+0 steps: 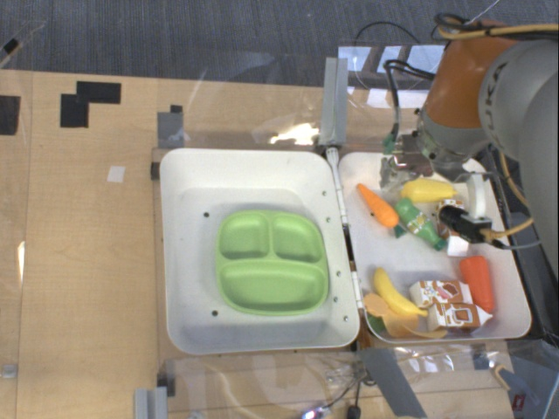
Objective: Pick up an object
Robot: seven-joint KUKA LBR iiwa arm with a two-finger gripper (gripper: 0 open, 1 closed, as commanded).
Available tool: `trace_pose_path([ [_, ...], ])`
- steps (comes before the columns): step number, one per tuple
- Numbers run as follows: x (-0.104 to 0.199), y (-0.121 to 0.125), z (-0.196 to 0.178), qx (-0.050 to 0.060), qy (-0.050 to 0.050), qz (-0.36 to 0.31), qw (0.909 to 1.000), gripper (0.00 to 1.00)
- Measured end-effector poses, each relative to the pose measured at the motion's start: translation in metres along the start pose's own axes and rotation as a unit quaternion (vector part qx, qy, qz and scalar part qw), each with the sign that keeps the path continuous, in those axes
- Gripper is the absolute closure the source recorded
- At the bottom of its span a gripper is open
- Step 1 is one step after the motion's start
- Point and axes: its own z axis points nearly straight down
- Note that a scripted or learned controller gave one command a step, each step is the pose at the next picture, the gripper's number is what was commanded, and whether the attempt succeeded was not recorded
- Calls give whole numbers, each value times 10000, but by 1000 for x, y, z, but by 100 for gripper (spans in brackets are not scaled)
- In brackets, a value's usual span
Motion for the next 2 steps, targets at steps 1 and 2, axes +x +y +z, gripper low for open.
trace_pose_path([
  [1, 0, 0, 0, 0, 1, -1, 10000, 0],
  [2, -22, -18, 78, -25, 1, -721, 9974, 0],
])
